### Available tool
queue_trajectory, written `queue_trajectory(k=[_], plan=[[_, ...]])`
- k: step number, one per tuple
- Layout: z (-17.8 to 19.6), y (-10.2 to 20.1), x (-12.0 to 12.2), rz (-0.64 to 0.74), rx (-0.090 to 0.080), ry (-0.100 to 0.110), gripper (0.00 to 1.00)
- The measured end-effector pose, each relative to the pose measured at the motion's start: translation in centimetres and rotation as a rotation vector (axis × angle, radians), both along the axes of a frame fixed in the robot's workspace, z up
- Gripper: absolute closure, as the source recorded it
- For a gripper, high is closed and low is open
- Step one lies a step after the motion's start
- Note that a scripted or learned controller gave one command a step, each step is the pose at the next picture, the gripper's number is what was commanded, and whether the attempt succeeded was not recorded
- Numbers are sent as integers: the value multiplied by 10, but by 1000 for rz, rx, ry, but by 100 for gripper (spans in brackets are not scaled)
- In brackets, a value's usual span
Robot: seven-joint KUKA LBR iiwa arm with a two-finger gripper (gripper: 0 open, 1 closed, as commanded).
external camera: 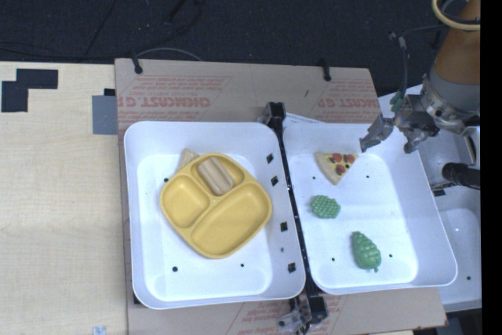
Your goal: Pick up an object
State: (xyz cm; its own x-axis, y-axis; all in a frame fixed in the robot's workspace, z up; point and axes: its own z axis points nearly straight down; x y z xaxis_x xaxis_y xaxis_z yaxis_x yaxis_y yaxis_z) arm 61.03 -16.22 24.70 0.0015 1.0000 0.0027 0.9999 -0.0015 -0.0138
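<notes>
In the right bin (427,231) lie a pizza slice (336,165), a round green knobbly piece (325,207) and a green bunch of grapes (365,251). In the left bin (149,247) a yellow divided plate (227,223) carries a tan bread-like piece (216,174) in its upper compartment. My gripper (388,143) hangs over the right bin's far right corner, up and to the right of the pizza slice. It is open, its two dark fingers spread apart with nothing between them.
A black divider (284,192) runs between the two bins. Brown cardboard (235,94) lies under and behind them. A wooden bench top (55,208) extends to the left. The arm (455,67) comes in from the upper right.
</notes>
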Motion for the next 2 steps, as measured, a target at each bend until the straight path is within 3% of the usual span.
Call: queue_trajectory(k=[1,2], plan=[[6,0,2,2,-2,-11,0],[-58,1,-3,1,-1,-5,0]])
